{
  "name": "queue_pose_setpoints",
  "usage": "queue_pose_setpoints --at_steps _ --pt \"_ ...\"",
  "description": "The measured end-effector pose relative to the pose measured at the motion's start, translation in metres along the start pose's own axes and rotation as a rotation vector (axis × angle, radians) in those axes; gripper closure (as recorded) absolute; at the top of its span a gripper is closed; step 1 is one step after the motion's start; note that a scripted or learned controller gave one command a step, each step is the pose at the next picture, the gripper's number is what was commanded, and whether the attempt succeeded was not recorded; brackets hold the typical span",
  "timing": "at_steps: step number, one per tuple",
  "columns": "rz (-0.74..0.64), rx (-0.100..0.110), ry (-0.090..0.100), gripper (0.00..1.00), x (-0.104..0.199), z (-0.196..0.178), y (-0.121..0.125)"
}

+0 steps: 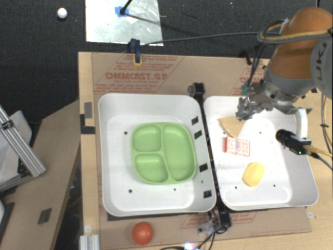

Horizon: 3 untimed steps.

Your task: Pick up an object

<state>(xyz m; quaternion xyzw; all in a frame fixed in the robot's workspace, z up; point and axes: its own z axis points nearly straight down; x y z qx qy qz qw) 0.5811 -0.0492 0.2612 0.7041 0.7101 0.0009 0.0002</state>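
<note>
In the camera view, I see the gripper (pixel 245 110) at the upper part of the right bin (pixel 307 191), right of centre in the frame, hanging just over the upper corner of a tan wedge (pixel 229 125) that lies flat on the bin floor. I cannot tell from this slant how its jaws stand, nor whether they have hold of anything; nothing shows plainly between them.

Below the wedge, near the middle of the same bin, lies a small red-and-white packet (pixel 237 146), and lower still a yellow rounded lump (pixel 253 174), well apart from the walls.

The wedge is nearest, so I take it as the target. I judge it light, thin and fairly stiff, like a slice of card or foam; lying flat, it offers little to pinch, so I would take it across its narrow tip or by an edge. The packet looks flatter still and likely slippery. The yellow lump looks the easiest hold: rounded, standing proud, probably soft; I would grip it across the middle.

The left bin (pixel 112 108) holds a green divided tray (pixel 164 152). An orange ball (pixel 142 233) sits on the surface (pixel 93 66) at lower left.
</note>
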Motion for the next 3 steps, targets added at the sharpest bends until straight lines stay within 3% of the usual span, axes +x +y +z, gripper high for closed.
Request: queue_pose_setpoints --at_steps 1,3 --pt "0.0 -0.001 0.0 1.0 0.05 -0.003 0.01" --pt "-0.001 0.002 0.001 1.0 0.153 0.031 0.015"
